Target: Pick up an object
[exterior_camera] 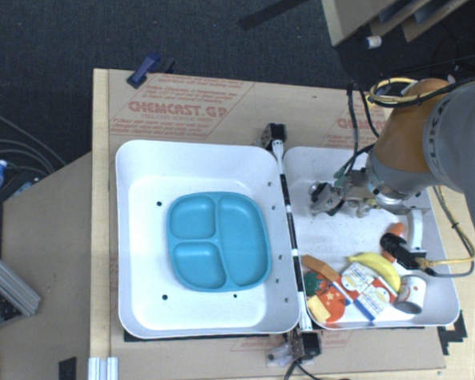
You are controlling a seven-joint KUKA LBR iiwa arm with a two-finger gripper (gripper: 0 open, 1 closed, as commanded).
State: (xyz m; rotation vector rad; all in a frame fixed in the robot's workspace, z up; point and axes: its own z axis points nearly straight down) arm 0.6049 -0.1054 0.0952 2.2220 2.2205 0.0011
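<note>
My gripper [327, 197] hangs low over the upper left part of the right bin [323, 168], above bare white floor. No object is visible in it. The loose objects lie in a heap at that bin's front, below and right of the gripper: a yellow banana [380, 266], a white printed packet [365, 288], a red and orange toy piece [329, 301], a brown wooden piece [321, 268] and a small pale can [412, 293]. The grey arm with its orange band [405, 135] comes in from the upper right.
The left bin [135, 219] holds a blue divided plate [218, 240] near its middle. A ridge [288, 220] separates the two bins. A small blue item [143, 71] lies on the cardboard behind the bins.
</note>
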